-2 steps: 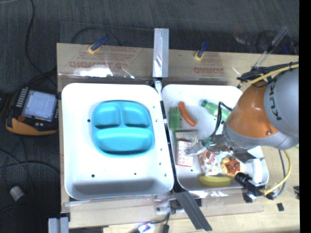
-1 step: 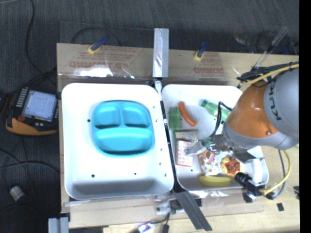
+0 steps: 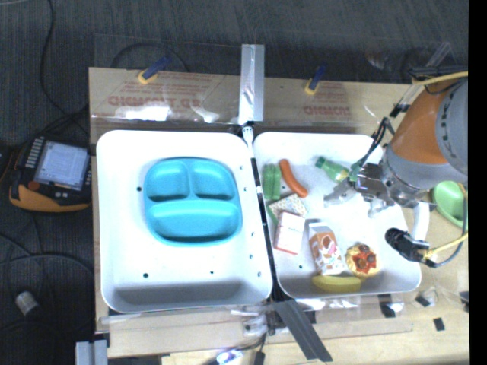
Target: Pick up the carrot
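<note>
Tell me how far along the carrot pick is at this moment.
Nothing looks done yet: the carrot lies in the right bin, next to a green vegetable near its left wall. The hand hovers over the bin's upper middle, to the carrot's right, near a green bottle. Left to do: reach the carrot, grasp it and lift.

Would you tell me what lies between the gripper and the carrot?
In the camera view, a green bottle lies on the bin floor between the gripper and the carrot; around it the floor is bare white.
</note>
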Motion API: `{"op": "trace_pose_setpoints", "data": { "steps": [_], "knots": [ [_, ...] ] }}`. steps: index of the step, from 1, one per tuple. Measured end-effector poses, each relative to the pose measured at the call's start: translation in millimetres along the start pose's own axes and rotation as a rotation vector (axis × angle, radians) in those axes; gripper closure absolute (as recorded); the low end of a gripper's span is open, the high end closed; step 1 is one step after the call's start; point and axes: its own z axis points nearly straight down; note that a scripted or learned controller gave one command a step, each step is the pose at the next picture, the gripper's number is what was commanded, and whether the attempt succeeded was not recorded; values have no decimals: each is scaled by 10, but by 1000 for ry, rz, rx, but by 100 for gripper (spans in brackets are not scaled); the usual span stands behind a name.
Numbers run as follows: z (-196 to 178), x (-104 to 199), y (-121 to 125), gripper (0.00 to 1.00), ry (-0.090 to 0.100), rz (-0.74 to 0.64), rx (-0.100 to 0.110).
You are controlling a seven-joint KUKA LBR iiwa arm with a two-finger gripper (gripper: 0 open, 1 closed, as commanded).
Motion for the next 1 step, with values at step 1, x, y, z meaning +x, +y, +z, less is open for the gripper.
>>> {"op": "trace_pose_setpoints", "data": {
  "steps": [1],
  "knots": [
    [570, 367, -541, 0, 5, 25, 1]
  ]
}}
